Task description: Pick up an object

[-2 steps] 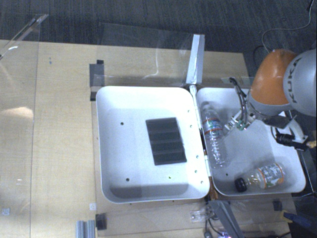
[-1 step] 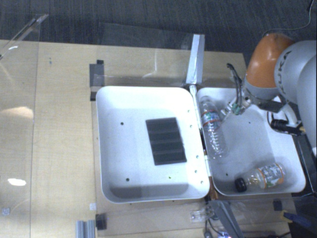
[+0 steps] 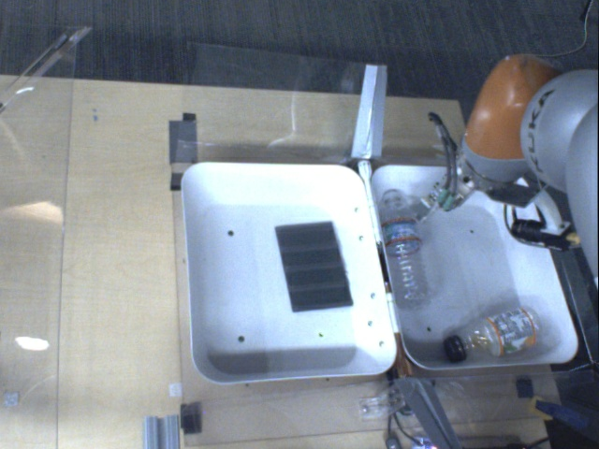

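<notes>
Camera view from above: gripper (image 3: pixel 446 195) low over the far edge of the right bin (image 3: pixel 482 269), grip state impossible to tell under the wrist. Nearest target the clear bottle (image 3: pixel 404 253), lying along the bin's left wall, just left of and nearer the camera than the gripper, long axis running far-to-near, cap end toward the gripper. Second bottle (image 3: pixel 496 332) at the near wall, lying crosswise, black cap leftward. Dark slab (image 3: pixel 314 266) flat in the left bin (image 3: pixel 234 297), well apart.
</notes>
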